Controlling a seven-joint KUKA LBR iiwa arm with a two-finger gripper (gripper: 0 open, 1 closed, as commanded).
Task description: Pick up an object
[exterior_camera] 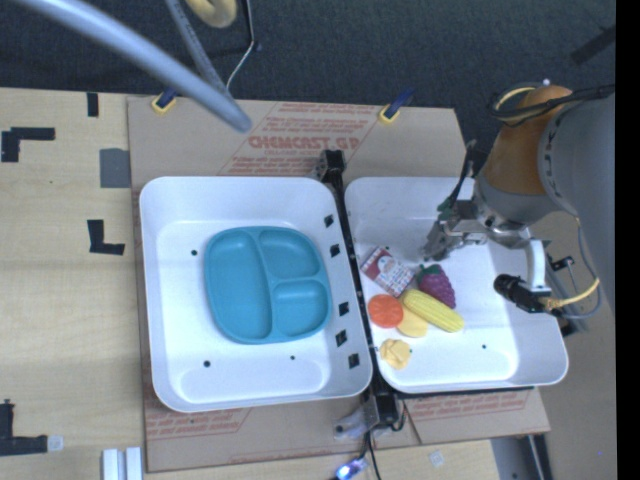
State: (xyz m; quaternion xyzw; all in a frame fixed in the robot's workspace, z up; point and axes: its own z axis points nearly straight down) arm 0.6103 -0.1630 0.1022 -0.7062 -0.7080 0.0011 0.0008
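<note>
Wooden worktop [60, 268], pale, with a brown cardboard sheet [300, 138] laid under two shallow white bins; dark carpet across the top of the frame.

Item 1. Left bin [170, 368], centre-left of frame: one blue divided plate [268, 283], lying flat.

Item 2. Right bin [520, 363], centre-right of frame: a huddle of small toy foods in its lower left part. Purple grape bunch [438, 287]; yellow corn cob [432, 312] touching the grapes; orange round piece [386, 311] just beside the corn; red-and-white packet [385, 267] above it; small yellow piece [396, 352] below, near the bin's front wall.

Item 3. My pincer [438, 246], low over the right bin, tip just above the grapes. Whether it is open or closed I cannot tell from this angle. I see nothing held in it.

Status: nothing lifted; every piece rests on the bin floor. By my judgement the reach is made, and the grasp and the lift are left.

Obstructions: grapes, corn and packet crowd together, so closing on one may nudge its neighbours. The divider [345, 268] between the bins stands near the packet.
</note>
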